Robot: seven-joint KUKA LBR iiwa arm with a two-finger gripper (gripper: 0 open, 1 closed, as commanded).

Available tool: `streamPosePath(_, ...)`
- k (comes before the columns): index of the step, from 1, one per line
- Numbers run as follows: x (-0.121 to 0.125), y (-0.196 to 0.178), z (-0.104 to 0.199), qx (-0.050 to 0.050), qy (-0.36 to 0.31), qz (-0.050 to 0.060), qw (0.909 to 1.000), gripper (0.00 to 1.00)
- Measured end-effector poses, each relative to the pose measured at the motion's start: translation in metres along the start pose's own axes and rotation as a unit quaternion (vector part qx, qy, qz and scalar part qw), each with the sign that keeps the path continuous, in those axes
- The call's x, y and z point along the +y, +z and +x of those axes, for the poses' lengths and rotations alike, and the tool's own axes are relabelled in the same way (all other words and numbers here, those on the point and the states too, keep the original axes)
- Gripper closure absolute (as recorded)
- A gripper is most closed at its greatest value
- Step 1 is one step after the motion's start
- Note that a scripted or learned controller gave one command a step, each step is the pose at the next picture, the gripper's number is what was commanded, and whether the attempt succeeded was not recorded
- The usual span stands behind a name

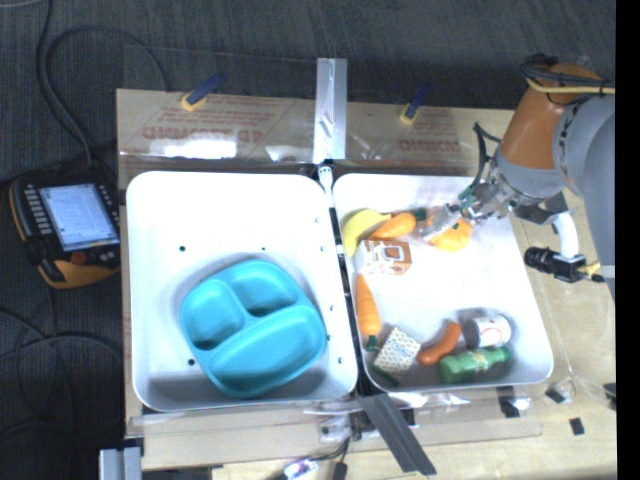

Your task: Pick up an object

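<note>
Camera view: gripper (452, 218) low at right bin (520, 268) far edge, finger state unclear. Yellow-orange toy (455, 236) just beneath fingers; orange carrot (394, 225) lies left, long axis left-right.

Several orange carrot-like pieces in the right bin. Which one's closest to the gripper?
The carrot at the bin's top, next to the banana, just left of the gripper. The other two lie lower in the right bin.

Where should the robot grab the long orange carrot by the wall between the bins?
Probably around the carrot's middle, coming straight down, with the hand's fingers across its narrow width. It lies flat and lengthwise beside the divider wall, so a sideways approach from there looks blocked.
</note>
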State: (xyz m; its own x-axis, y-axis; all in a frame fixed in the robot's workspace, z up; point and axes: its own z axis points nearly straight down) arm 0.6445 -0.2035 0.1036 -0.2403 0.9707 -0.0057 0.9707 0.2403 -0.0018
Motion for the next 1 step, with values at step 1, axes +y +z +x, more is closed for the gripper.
streamPosePath(1, -0.0093, -0.0896, 0.0446, 0.001, -0.045, -0.001, 0.9990, 1.00)
